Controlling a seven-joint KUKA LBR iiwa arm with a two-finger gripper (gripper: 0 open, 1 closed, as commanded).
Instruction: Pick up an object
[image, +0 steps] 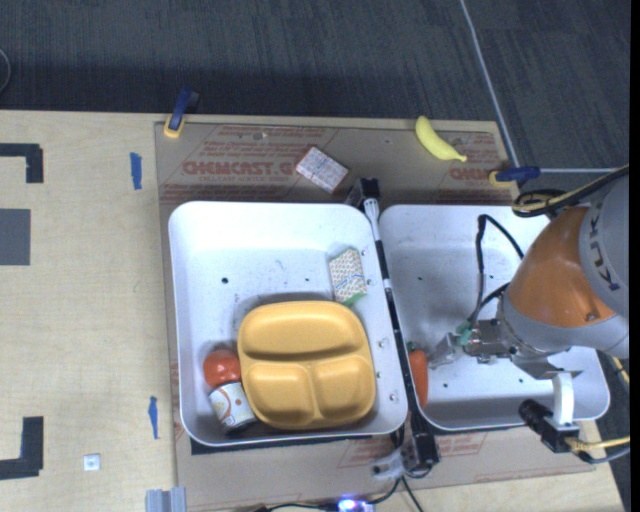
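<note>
Camera view: orange object (417, 375) just beside claw (447, 346).

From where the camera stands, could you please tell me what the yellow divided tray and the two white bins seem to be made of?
Yellow divided tray: probably moulded plastic with a satin finish, judging by its rounded compartments and soft sheen.
White bins: likely plastic with a smooth, slightly scuffed surface and rounded corners; coated metal cannot be ruled out.
</note>
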